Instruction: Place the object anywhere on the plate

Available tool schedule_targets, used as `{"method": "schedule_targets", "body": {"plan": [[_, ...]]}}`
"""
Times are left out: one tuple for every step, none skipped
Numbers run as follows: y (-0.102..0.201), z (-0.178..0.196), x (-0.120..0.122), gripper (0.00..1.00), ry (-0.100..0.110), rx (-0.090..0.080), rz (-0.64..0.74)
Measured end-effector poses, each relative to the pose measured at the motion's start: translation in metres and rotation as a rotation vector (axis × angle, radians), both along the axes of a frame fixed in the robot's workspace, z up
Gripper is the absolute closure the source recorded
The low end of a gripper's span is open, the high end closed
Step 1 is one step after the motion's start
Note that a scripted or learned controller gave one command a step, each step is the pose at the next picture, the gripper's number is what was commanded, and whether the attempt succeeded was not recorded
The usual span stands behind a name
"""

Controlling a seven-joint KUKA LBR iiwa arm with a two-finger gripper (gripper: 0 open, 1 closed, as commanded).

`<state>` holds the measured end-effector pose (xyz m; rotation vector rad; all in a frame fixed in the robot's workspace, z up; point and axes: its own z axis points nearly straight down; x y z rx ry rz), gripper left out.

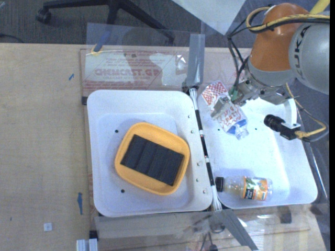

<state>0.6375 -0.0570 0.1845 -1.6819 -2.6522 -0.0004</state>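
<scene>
Nearest the camera, on the tan wooden counter, a small clear plastic bottle with a black cap and an orange label lies on its side at the near edge of the right shallow white bin, its cap pointing left towards the seam between the two bins. Just left of that seam, the left shallow white bin bears a yellow, rounded-square plastic plate with a flat black ribbed pad lying across its middle; the plate sits a little tilted in the bin's centre and touches neither wall. Farther back in the right bin, near its far left corner, a crumpled red-and-white patterned wrapper with a bit of blue at its near end rests on the bin floor, well apart from the plate. The claw hangs right at the wrapper's far upper part, below the grey arm with its orange band, which reaches in from the right; whether the claw is wide, narrow or closed on the wrapper cannot be told from this angle. Beyond the bins lies a flat sheet with faded red lettering.
</scene>
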Motion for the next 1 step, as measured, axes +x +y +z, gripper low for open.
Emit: {"method": "schedule_targets", "body": {"plan": [[0.0642, 0.0520, -0.0036, 1.00, -0.005, -0.002, 0.193]]}}
